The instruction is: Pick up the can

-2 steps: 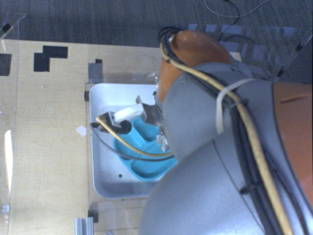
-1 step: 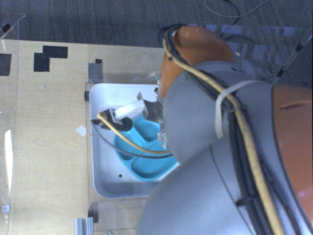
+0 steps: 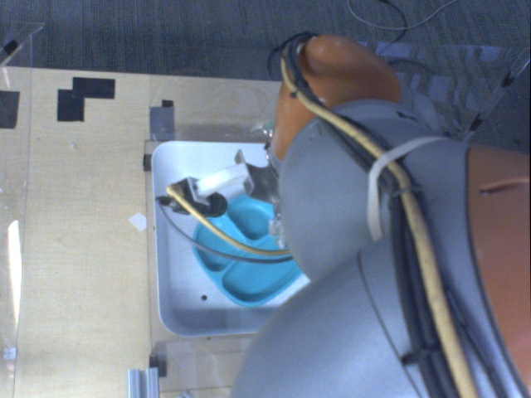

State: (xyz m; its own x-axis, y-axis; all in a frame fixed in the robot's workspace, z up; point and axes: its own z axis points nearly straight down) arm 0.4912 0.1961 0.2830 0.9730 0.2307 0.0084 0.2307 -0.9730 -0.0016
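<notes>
Grey arm (image 3: pixel 390 255) nearest; one white bin (image 3: pixel 178 305), one blue dish (image 3: pixel 249 264) inside.

Arm (image 3: pixel 390 255): matte grey casing, with orange segments at the far joint and at the right edge. Cable (image 3: pixel 365 139) along the arm: pale yellow-tan, running beside black ones; white strap across them. Bin (image 3: pixel 178 297): plain white. Dish (image 3: pixel 245 264) inside the bin: bright sky blue, unpatterned. Bench (image 3: pixel 75 247): light tan wood tone, marked with black rectangular patches (image 3: pixel 83 98) at far left. Floor (image 3: pixel 166 15) beyond: dark blue-grey, finely ribbed carpet texture.
</notes>
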